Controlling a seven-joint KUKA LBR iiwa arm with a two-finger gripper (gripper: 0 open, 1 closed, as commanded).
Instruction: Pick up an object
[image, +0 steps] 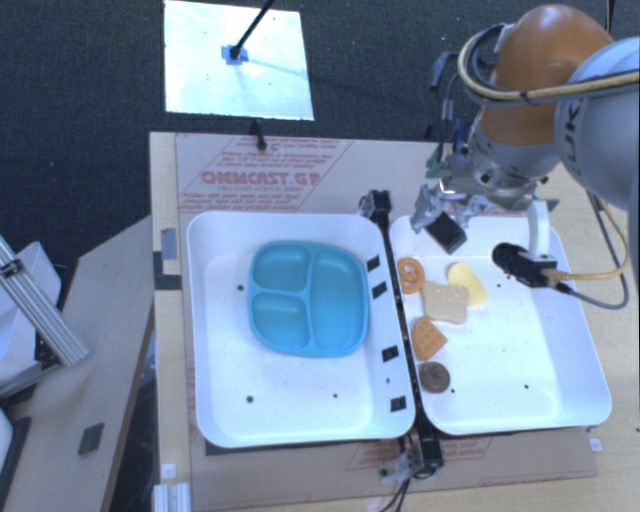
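Hovering with unreadable finger state, the end effector (446, 226) sits just above the orange ring (410, 272).

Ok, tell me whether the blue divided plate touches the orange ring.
Apart. The camera view shows the blue divided plate in the left bin, the orange ring in the right bin, the bin walls between them.

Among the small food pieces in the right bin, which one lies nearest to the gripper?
The orange ring: it lies at the upper left of the cluster, just below the gripper. The yellow piece, beige square, orange wedge and brown disc lie farther away.
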